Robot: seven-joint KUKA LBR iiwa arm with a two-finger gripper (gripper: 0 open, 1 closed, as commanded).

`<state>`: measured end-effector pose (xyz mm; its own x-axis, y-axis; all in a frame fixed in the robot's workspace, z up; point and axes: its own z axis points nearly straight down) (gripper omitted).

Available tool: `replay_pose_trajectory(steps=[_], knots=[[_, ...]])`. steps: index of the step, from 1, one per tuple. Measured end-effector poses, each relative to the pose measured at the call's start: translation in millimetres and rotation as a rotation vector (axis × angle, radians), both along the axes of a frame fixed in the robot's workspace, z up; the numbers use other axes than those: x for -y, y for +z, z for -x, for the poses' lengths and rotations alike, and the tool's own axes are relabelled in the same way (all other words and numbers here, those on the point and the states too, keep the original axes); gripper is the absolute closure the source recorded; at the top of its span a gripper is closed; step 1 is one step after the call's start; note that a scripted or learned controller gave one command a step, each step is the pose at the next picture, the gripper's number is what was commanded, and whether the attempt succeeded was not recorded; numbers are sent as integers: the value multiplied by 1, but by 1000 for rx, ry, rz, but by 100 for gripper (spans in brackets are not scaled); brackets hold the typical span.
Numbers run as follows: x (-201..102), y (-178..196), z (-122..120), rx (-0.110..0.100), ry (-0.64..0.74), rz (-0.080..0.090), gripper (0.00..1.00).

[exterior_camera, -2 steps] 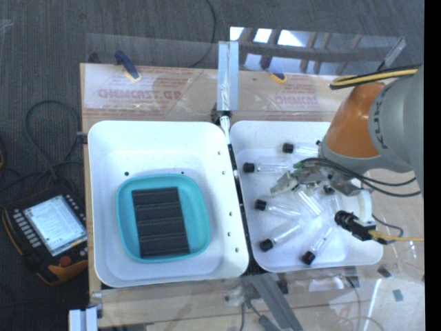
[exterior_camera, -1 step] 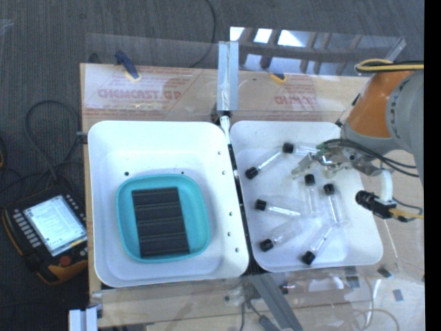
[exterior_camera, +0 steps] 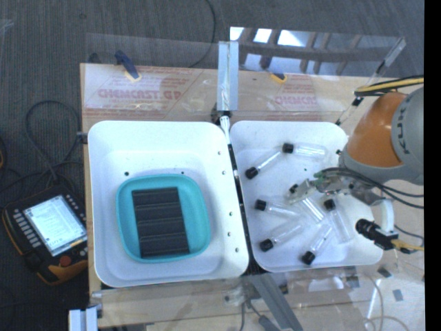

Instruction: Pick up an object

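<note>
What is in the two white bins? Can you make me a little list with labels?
left bin: one teal dish with a dark ridged block lying in it
right bin: several clear tubes with black caps, scattered, such as one near the top and one near the front
arm: reaches in from the right
gripper: down among the tubes in the right bin
held: nothing that I can see

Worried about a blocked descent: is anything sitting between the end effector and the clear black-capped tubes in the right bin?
Nothing visible does. The end effector is low among the clear plastic tubes with black caps in the right white bin; the nearest tubes lie beside it.
</note>
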<state>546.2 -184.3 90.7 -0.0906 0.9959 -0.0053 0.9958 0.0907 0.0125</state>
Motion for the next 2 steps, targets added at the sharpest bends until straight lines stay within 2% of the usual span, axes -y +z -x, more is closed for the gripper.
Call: replay_pose_trajectory(steps=[1,2], knots=[[-56,0,-3,3,38,2,0],[-57,8,-5,4,37,-1,100]])
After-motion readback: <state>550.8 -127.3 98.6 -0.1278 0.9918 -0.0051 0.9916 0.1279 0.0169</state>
